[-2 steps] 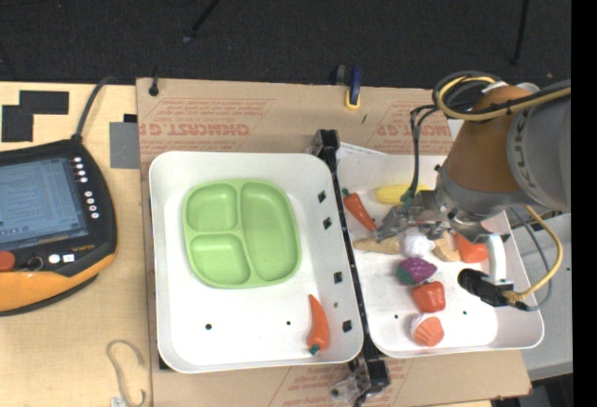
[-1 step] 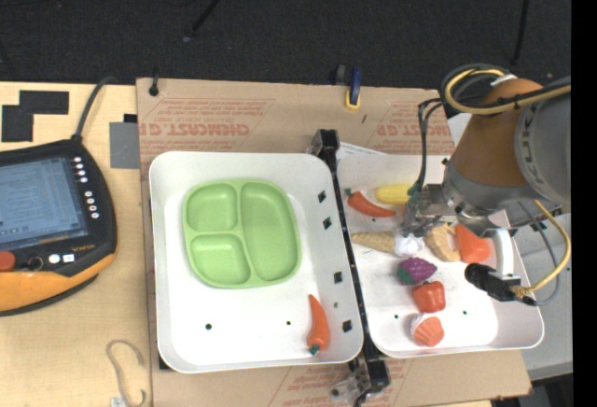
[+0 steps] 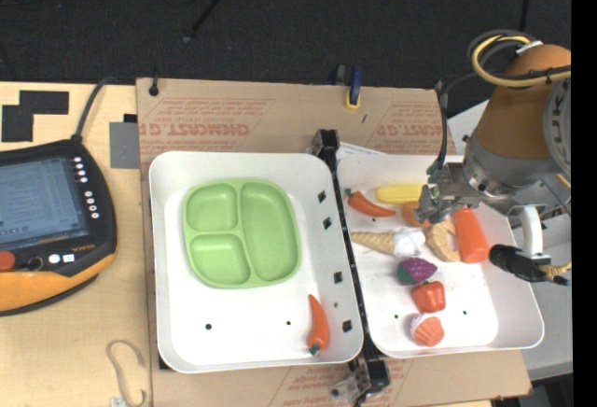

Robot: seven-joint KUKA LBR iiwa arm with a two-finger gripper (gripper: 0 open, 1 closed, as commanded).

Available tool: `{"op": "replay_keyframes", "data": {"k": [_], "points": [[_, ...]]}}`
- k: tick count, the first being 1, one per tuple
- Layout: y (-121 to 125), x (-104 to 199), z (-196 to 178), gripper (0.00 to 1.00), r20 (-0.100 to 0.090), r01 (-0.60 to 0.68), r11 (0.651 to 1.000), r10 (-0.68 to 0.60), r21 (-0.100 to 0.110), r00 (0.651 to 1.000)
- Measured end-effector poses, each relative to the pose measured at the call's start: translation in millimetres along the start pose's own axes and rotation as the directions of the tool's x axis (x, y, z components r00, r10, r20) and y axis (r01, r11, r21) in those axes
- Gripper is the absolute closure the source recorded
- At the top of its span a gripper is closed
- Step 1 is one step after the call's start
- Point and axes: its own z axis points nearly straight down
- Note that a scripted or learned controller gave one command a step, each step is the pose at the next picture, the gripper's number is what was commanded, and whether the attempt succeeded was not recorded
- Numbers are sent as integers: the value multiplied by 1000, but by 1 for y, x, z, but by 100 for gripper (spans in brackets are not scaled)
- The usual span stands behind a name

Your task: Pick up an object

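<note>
The gripper hangs low over the right bin, just above a pile of toy food. Under and around it lie a yellow piece, a red-orange chili, a cream cone, a tan piece and an orange cylinder. A purple eggplant, a red pepper and an orange piece lie nearer the front. The fingers are hidden by the gripper body, so nothing shows between them.
The left bin holds a green three-part plate and an orange carrot near its front right corner. A black divider runs between the bins. A teach pendant lies at the far left of the bench.
</note>
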Motion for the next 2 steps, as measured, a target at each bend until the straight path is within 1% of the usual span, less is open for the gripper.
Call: {"op": "replay_keyframes", "data": {"k": [1,2], "points": [[1,-2,-34,100,0,0,1000,0,2,1000],[3,62,-35,100,-4,6,1000,-6,7,1000]]}}
